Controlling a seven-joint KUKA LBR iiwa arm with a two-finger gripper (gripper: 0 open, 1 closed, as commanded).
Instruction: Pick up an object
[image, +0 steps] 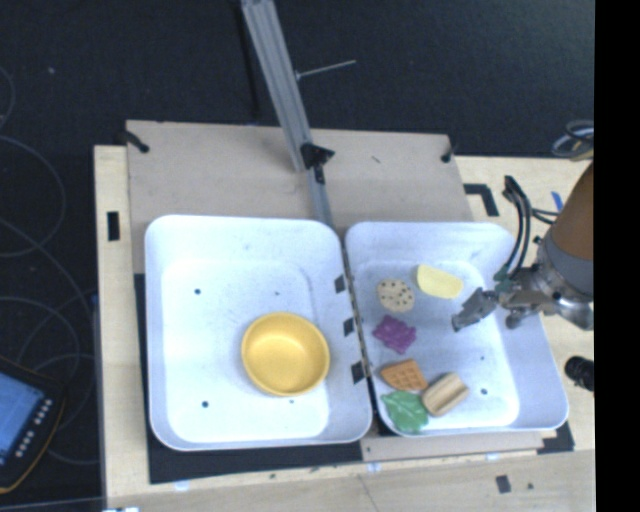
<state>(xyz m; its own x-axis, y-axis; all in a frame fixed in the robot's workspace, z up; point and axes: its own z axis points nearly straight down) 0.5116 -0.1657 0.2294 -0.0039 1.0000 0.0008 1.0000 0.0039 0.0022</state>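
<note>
Right bin (520, 400), contents: yellow wedge (439, 282) at upper centre, lying flat; cookie (396, 294) just to its left, round, tan with dark specks; purple piece (394, 333) below the cookie, apart from it; orange waffle (404, 376) lower still, near the bin's left wall; tan roll (445, 393) just right of the waffle, tilted; green piece (404, 410) at the bin's lower left corner, touching or nearly touching the roll and the waffle. All six rest on the bin floor; none is lifted. Gripper (468, 317): over the right bin, to the right of the wedge and the purple piece, reaching leftward from the arm (575, 235) at the view's right edge; nothing seen between its fingers; whether they are spread or pressed together cannot be told, the tip being dark and small. Cables (517, 215) loop behind the wrist. Left bin (180, 260), contents: yellow bowl (285, 352), upright, in the lower right part, well apart from the gripper. Both bins lie side by side on a tan board (230, 170) over the bench. Metal bar (280, 80): slants down from the top edge to the gap between the bins. Handheld screen (20, 420): lower left, on the dark floor.
</note>
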